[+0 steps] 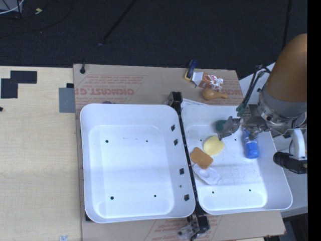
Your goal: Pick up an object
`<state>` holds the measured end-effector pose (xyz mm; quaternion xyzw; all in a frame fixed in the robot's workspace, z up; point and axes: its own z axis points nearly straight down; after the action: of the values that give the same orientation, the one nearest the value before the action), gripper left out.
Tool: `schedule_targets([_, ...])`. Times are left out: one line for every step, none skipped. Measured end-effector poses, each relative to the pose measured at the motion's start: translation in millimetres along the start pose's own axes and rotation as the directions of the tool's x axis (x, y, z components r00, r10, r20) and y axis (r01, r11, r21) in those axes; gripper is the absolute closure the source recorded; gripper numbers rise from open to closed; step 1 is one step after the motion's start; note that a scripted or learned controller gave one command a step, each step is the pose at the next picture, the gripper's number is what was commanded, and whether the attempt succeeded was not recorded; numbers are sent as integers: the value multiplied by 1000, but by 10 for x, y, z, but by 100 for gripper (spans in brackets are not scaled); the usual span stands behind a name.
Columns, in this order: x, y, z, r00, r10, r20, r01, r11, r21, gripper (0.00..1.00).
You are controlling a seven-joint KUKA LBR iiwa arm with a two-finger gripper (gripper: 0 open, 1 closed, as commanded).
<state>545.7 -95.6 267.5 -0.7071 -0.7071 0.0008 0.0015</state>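
Above, we judge the approach step: the pincer (231, 126), its opening indiscernible, hovers near the yellow object (213, 145) in the right bin (281, 197), and next needs descent.

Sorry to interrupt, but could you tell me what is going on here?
The arm has its gripper low over the right bin, just above a yellow object. An orange block, a blue object and a white piece lie nearby. Nothing is visibly held.

Open floor across the left bin (130, 205); right bin (261, 197) centre cluttered.
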Motion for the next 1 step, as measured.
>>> schedule_targets([1569, 801, 568, 1000, -12, -2, 11, 1000, -6, 0])
